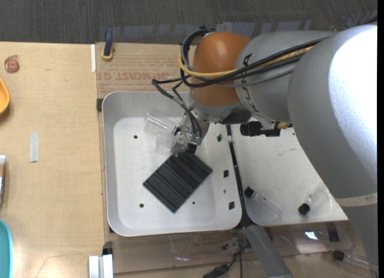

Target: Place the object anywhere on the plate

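Nearest the camera, along the bottom edge, the tan bench [54,211] carries the lower rims of two shallow white bins set side by side. Within the left bin [120,211] lies a black ribbed slab [177,179], flat on the floor a little right of the middle. It is a rectangle turned on the diagonal: its long axis runs from about eight o'clock up to two o'clock, and the grooves on its face run the same way. Its upper corner sits just under the end effector [186,134], so the slab lies at roughly six to seven o'clock from the tool, close beneath it, and whether they touch cannot be told. Whether the end effector is open or closed cannot be told either, since wrist and cables crowd it.

At about nine o'clock from the end effector a clear plastic piece [156,123] rests on the bin floor, hard to make out against the white. The right bin [282,151] is largely covered by the grey arm [324,90] reaching in from three o'clock. Farther back, the orange band [217,66] rises above the wrist, with yellow and black cables [198,75] looped across it. Beyond that lies a cardboard sheet [138,66] with red print, then dark floor [180,0].
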Controlling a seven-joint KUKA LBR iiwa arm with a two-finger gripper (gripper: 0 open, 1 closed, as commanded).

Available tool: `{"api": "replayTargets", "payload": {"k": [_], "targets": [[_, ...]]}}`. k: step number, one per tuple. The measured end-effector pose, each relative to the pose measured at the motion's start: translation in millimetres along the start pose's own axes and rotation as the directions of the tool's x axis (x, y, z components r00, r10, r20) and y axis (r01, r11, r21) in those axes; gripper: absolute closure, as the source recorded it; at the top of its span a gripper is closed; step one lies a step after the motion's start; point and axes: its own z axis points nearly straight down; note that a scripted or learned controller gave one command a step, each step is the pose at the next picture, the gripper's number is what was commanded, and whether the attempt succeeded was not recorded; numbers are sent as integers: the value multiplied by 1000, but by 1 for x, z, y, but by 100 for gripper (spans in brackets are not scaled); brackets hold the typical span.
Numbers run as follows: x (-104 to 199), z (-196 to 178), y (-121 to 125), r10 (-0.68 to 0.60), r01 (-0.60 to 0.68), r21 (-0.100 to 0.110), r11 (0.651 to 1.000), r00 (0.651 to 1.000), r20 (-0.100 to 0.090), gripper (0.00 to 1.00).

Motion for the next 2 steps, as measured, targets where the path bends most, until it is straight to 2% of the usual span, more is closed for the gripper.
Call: {"api": "replayTargets", "payload": {"k": [1, 2], "targets": [[-1, -111, 41, -442, 442, -1, 897, 897, 1, 100], [45, -140, 68, -906, 906, -2, 423, 423, 2, 100]]}}
